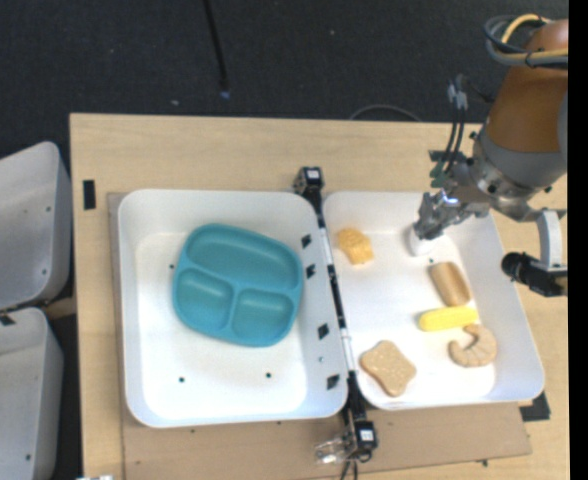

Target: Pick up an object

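Observation:
The right bin [374,218] holds several food pieces: a small orange-yellow chunk [354,246] near its left wall, a tan oblong roll [451,282], a yellow bar [448,319], a curled tan piece [473,347] and a toast-shaped slice [388,366] at the front. My gripper [426,230] points down over the back of this bin, just up and left of the roll and well right of the orange chunk. I see nothing held in it.
The left bin [144,268] carries a teal divided plate [238,284]. A black-clipped divider [326,288] runs between the bins. The arm's orange-banded wrist [524,108] hangs over the right bin's back right corner. Grey panels [14,218] stand left of the bench.

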Robot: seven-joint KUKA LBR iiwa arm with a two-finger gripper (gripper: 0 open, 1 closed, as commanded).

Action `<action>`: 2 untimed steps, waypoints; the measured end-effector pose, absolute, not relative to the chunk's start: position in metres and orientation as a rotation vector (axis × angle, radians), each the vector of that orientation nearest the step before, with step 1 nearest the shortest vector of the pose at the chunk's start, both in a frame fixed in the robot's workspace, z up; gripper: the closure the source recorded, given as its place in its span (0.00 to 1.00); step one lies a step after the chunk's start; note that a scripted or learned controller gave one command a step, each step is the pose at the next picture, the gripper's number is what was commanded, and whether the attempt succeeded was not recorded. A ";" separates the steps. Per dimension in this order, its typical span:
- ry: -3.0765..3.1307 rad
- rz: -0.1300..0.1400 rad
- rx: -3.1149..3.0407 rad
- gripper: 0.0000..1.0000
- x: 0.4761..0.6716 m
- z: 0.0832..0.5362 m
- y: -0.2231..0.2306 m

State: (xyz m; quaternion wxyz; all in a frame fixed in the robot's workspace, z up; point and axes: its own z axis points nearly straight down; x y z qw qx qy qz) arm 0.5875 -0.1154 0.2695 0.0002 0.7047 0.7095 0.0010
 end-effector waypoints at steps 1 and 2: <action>2.228 0.002 2.214 1.00 0.591 0.274 -0.065; 2.230 -0.001 2.216 1.00 0.590 0.276 -0.013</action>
